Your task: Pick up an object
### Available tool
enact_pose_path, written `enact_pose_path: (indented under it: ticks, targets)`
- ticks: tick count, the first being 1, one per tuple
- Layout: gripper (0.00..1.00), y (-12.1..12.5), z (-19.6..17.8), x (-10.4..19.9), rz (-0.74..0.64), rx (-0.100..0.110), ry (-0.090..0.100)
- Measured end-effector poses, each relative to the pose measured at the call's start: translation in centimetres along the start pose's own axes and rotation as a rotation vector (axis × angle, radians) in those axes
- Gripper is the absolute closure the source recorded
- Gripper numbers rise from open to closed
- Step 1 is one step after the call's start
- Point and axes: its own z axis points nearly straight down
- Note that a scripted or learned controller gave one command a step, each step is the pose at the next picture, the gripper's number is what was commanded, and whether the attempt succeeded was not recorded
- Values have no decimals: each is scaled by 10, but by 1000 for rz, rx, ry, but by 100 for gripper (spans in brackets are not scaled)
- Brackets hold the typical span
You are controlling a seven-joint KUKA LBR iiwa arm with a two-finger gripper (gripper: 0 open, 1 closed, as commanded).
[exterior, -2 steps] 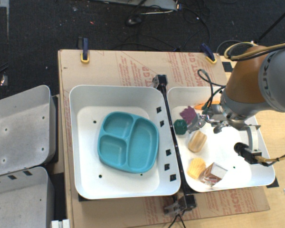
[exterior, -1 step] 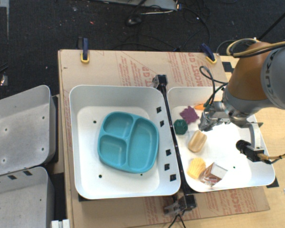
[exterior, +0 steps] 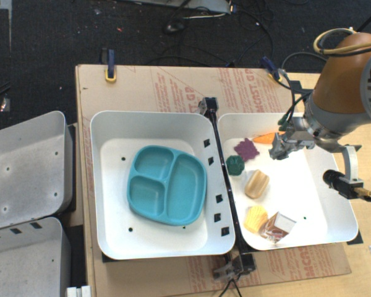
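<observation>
My claw [exterior: 281, 150] hangs over the far part of the right bin [exterior: 334, 228], near its middle; whether it's spread or pressed together I cannot tell from this angle, and nothing shows between the tips. Orange piece [exterior: 265, 138] lies at the bin's far edge, just beside the claw on its left, partly tucked behind it. Purple piece [exterior: 246, 148] sits next to that, toward the bin's left edge. Dark green lump [exterior: 235, 164] is hard against the left edge, just near side of the purple one. Tan bread-like piece [exterior: 256, 184] sits left of centre, apart from the green lump. Yellow corn-like piece [exterior: 255, 218] is near the bin's near-left corner, touching or almost touching a small brown-and-white packet [exterior: 279, 225] on its right. The right half of the bin floor is bare under my arm [exterior: 340, 85]. Left bin [exterior: 111, 129] holds a teal divided plate [exterior: 167, 185], roughly centred, three compartments, well apart from the claw. Divider between the bins [exterior: 221, 178] carries black clips. Both bins rest on a cardboard sheet [exterior: 173, 85].
</observation>
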Motion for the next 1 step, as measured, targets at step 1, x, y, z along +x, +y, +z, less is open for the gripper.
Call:
enact_pose_path:
  ticks: [1]
  targets:
    - [100, 1, -26, 0, 0, 2, 0]
